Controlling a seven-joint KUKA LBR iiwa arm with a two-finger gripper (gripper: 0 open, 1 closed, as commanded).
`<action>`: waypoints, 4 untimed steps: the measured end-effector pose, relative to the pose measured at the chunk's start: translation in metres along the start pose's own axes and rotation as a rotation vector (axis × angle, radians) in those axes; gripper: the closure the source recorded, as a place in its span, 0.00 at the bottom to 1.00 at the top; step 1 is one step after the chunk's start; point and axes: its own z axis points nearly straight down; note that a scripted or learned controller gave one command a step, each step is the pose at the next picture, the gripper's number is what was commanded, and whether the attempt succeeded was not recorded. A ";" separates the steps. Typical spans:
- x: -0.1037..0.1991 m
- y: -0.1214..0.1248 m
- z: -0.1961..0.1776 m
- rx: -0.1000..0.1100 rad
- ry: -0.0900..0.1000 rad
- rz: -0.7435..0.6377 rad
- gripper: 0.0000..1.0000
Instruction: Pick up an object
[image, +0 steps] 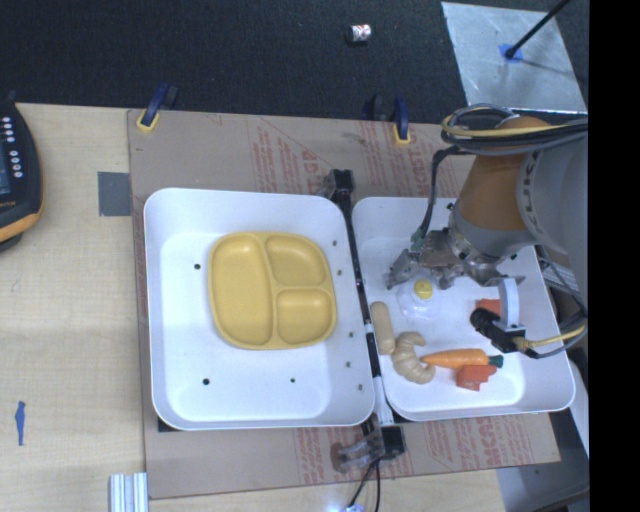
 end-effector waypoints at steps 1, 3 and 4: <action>-0.002 0.002 -0.015 -0.008 -0.003 0.001 1.00; 0.005 -0.030 -0.003 -0.003 0.000 0.002 0.00; -0.015 0.012 -0.006 -0.013 -0.002 -0.002 0.00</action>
